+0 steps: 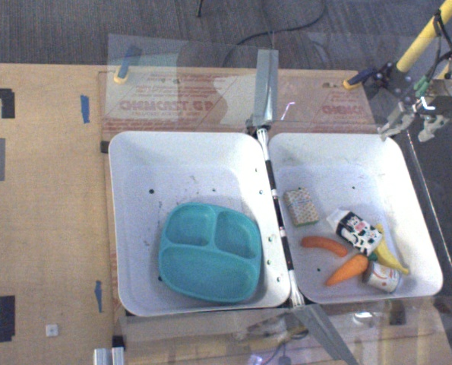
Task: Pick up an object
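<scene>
Gripper point(417, 117) over the right bin's point(408, 166) far corner; I can't tell its grip.
Below it, well apart: tapered carrot point(347, 269), speckled square block point(301, 206), cow-print carton point(355, 230); smooth teal tray point(210, 252) farther left.

A teal divided plate point(210, 252), an orange carrot point(347, 270), a black-and-white spotted carton point(355, 230), two white bins point(134, 166).

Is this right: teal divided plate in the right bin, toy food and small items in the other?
Not quite. The camera view shows the teal divided plate in the left bin. The toy food, including the carrot, and the small items lie in the right bin.
</scene>
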Motion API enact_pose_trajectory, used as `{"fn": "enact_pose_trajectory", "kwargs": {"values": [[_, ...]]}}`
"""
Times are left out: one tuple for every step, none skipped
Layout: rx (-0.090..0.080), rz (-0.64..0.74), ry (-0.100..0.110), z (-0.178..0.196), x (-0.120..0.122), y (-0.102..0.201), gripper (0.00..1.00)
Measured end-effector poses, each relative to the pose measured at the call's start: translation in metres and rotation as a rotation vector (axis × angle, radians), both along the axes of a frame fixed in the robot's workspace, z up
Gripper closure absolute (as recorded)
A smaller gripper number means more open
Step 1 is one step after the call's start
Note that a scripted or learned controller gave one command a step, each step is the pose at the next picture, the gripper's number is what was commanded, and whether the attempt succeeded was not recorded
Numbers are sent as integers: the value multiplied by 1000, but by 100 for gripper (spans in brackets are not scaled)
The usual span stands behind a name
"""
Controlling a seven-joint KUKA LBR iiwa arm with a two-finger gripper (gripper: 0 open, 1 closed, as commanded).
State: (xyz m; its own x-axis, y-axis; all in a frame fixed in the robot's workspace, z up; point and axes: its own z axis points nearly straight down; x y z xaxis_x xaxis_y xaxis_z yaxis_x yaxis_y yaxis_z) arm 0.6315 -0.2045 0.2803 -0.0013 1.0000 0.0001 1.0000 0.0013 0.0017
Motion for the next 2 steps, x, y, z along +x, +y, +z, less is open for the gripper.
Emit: {"fn": "enact_pose_trajectory", "kwargs": {"values": [[-1, 180, 0, -67, 36, 52, 0], [-1, 376, 0, -129, -2, 35, 0]]}}
